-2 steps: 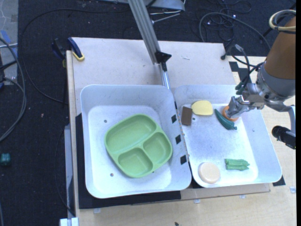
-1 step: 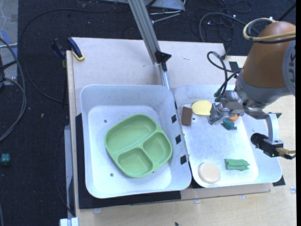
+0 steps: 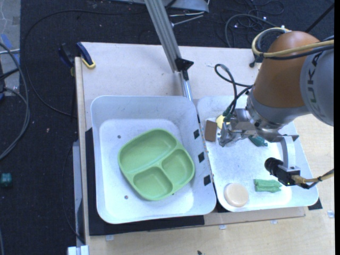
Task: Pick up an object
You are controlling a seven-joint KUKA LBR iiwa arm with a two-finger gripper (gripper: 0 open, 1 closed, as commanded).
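arm (image 3: 289, 76) reaches in over right bin (image 3: 234, 161) | gripper (image 3: 226, 137) low at that bin's upper left, jaw state: cannot tell (wrist blocks it) | brown block (image 3: 210, 131) just beside gripper | cream disc (image 3: 236, 194) and green piece (image 3: 266, 185) near front rim | left bin (image 3: 103, 116): green tray (image 3: 155, 164)

The arm (image 3: 289, 78) is cut off by the right edge and covers the far part of the right bin (image 3: 249, 209). Beneath its wrist, the gripper (image 3: 226, 137) is a blurred cluster. A brown object (image 3: 211, 131) just beside it is too small to identify.
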